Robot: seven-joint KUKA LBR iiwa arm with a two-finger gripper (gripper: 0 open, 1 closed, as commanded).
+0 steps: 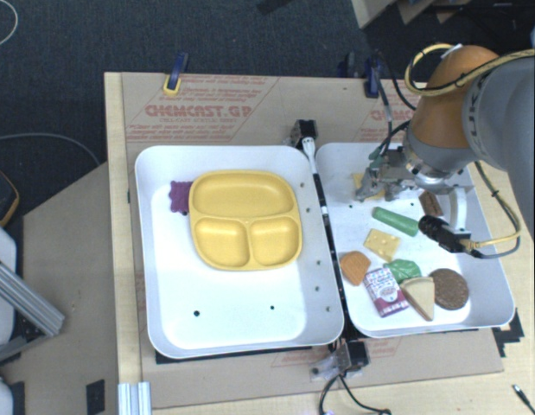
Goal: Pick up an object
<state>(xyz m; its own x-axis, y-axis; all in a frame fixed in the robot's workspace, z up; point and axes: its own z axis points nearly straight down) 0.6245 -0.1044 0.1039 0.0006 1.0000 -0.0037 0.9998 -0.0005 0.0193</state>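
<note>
From above, the arm (pixel 474 102) reaches in from the right, its gripper (pixel 390 180) low over the far end of the right bin (pixel 500 305); whether the jaws are spread or pressed together I cannot tell. Just beside it lies a green stick (pixel 395 221), then a cheese slice (pixel 382 244), a red packet (pixel 383 289) and a brown cookie (pixel 450 289). The left bin (pixel 155 258) holds a yellow tray (pixel 245 216) with a purple piece (pixel 179 196) touching its left edge.
</note>
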